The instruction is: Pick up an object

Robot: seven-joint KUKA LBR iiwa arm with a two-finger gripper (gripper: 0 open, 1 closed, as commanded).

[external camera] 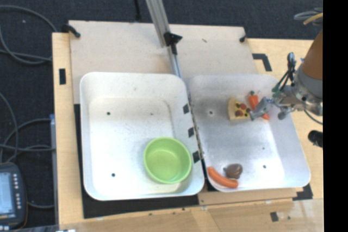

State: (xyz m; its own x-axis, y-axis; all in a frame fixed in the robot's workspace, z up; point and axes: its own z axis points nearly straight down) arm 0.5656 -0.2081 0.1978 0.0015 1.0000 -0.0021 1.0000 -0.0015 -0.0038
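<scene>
One gripper point(267, 107) is seen low over the right bin point(283, 165), at its upper right part, on the grey arm point(310, 76) reaching in from the right. Whether it is open or closed cannot be told, and nothing can be made out in its hold. Just beside it, to the left, a small pizza slice toy point(238, 110) lies flat on the bin floor, with a small orange carrot-like piece point(254, 100) at its upper right corner, touching or nearly so. The slice is judged to be light and stiff, probably smooth plastic and so somewhat slippery; being thin and flat, it would best be taken across its narrow width at the edges. At the front rim of the same bin, an orange sausage point(223, 177) and a brown lump point(234, 170) lie together. In the left bin point(109, 100), a green bowl point(167, 160) stands upright near the front right corner.
</scene>
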